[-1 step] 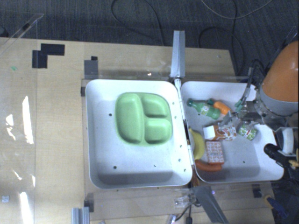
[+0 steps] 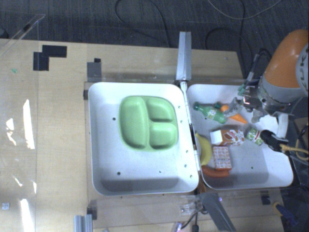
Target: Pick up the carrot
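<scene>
Where the right bin [image 2: 282, 175] meets the arm's reach, the carrot [image 2: 237, 118] lies as a small orange wedge, bright and smooth, its broad end toward three o'clock and its tip toward nine o'clock. It sits in the upper half of that bin, just beside the green bottle [image 2: 210, 111] at its nine o'clock side. The gripper [image 2: 249, 105] hangs just beyond the carrot at about one o'clock, its dark metal parts crowded together, and I cannot tell how far its jaws stand apart or whether they have hold of anything; the carrot shows on the bin floor beneath it. At six o'clock from the carrot lie a red-and-white packet [image 2: 233, 137], a banana [image 2: 205, 149] and a checked box [image 2: 222, 157]. The left bin [image 2: 104, 168] holds a green divided tray [image 2: 148, 122] near its centre, well apart from the carrot at nine o'clock.
</scene>
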Motion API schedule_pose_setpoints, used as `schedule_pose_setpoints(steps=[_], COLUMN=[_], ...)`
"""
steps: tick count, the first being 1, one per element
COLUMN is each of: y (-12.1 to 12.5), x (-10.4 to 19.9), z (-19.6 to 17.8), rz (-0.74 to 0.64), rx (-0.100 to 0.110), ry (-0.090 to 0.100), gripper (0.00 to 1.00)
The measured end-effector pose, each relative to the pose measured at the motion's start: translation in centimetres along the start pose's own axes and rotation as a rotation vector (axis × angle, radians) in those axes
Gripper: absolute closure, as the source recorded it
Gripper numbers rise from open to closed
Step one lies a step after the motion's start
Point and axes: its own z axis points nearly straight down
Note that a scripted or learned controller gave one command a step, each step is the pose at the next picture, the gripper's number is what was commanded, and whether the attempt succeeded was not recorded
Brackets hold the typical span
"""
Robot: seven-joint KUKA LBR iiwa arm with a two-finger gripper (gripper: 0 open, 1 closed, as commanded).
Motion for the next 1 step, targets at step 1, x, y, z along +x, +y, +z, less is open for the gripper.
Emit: schedule_pose_setpoints(steps=[1], y=[3.56], x=[-1.56], z=[9.38], rz=[-0.087], rx=[-0.005], ry=[-0.001], gripper=[0.00])
